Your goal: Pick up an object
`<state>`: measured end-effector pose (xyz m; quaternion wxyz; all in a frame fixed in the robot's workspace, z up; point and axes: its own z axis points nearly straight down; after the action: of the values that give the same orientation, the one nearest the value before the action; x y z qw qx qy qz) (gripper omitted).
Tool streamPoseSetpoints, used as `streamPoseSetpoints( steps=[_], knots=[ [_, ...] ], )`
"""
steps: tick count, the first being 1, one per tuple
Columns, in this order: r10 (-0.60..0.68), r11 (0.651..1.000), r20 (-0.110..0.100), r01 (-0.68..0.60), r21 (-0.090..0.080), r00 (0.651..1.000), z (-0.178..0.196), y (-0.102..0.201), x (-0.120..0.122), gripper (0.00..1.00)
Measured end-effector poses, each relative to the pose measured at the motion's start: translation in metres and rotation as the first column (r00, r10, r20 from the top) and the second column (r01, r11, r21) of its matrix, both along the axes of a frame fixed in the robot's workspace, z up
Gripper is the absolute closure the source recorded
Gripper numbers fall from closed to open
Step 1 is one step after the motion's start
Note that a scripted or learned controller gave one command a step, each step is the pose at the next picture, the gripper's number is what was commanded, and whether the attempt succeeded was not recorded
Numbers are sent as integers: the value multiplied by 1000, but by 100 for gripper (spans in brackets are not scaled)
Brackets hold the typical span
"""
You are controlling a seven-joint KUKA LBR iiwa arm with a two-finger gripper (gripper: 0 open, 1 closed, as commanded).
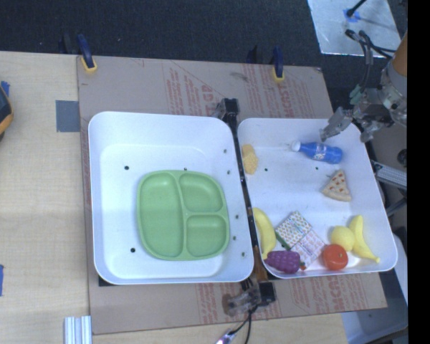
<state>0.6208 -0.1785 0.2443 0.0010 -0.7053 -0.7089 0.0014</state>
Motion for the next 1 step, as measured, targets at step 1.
streamPoseSetpoints(
  steps=[1],
  knots=[
    [2, 1000, -2, -2, 0, 1000, -73, -2, 20, 0]
  ],
)
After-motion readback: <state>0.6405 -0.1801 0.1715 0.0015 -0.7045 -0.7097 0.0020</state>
